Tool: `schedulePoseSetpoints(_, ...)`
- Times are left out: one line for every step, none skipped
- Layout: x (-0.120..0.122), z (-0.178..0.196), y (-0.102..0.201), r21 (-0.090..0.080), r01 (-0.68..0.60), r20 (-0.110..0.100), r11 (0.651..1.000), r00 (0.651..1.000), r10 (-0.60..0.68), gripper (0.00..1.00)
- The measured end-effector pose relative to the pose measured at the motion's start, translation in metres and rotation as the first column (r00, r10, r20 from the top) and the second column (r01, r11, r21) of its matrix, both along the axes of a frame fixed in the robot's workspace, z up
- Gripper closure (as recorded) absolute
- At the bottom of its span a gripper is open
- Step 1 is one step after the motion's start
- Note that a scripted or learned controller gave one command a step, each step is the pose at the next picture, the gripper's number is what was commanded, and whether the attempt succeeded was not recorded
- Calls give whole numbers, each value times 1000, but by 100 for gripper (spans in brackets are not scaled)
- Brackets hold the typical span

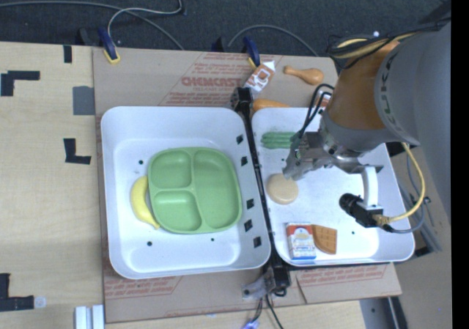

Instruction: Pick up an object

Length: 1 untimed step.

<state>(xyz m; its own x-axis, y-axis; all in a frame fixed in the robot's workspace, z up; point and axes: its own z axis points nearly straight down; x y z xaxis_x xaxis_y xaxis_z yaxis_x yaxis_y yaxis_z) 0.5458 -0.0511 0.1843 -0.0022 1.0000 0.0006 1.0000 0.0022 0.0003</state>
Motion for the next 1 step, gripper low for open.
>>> schedulePoseSetpoints(-1,0,-1,-1,1,-2,1000,1000,-1,0)
